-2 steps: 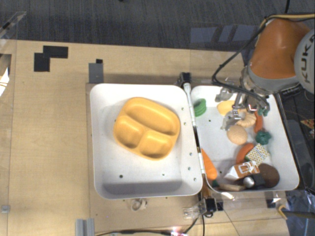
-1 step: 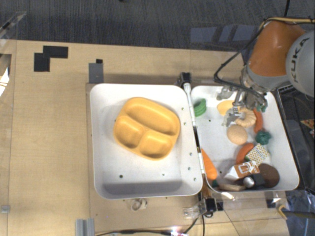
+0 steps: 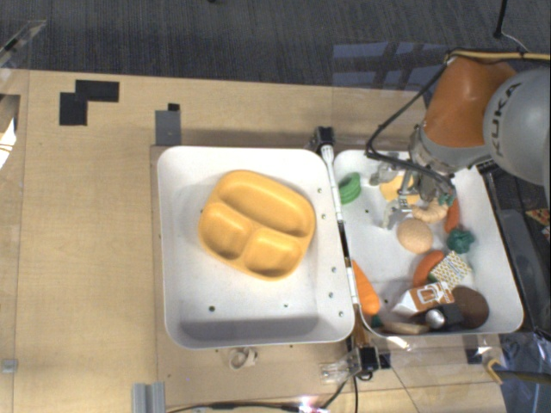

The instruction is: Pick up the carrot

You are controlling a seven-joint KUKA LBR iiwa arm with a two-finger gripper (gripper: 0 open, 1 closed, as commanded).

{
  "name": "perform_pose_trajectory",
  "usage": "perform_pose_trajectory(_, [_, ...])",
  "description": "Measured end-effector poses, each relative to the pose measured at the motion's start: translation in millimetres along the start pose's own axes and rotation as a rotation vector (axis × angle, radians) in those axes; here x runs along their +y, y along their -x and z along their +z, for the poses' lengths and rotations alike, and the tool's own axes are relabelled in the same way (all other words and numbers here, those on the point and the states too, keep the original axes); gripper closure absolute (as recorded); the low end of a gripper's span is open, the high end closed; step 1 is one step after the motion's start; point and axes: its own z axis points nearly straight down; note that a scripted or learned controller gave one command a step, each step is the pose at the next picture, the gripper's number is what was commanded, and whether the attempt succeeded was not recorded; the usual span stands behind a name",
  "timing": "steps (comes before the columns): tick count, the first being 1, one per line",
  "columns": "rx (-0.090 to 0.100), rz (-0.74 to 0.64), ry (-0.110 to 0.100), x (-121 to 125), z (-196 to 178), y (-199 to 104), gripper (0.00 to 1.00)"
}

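The carrot (image 3: 367, 292) lies well below-left of the gripper (image 3: 405, 203), against the right bin (image 3: 504, 256)'s left wall — long axis running up-left to down-right. Its narrow end points up-left. Jaw state — cannot tell.

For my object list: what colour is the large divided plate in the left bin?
Yellow, plain, with no pattern; the plate shows clearly in the camera view.

This is a robotics lab: a plywood bench (image 3: 86, 256) on dark carpet (image 3: 258, 15) bears two white bins (image 3: 185, 317), black marker squares (image 3: 86, 100) near its far left corner, loose cables (image 3: 344, 385) at its near edge, and an industrial arm (image 3: 482, 110).
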Motion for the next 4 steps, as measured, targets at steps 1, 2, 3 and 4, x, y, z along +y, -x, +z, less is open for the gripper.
perform_pose_trajectory(1, [-0.019,-0.005,-0.003,1.3,-15.9,5.5,1.0])
perform_pose_trajectory(2, [-0.011,-0.005,-0.002,1.5,-14.5,3.7,0.0])
perform_pose_trajectory(3, [0.009,0.122,0.003,-25.2,-19.8,7.6,0.0])
perform_pose_trajectory(4, [-0.004,0.072,0.0,5.4,-0.1,-19.0,0.0])
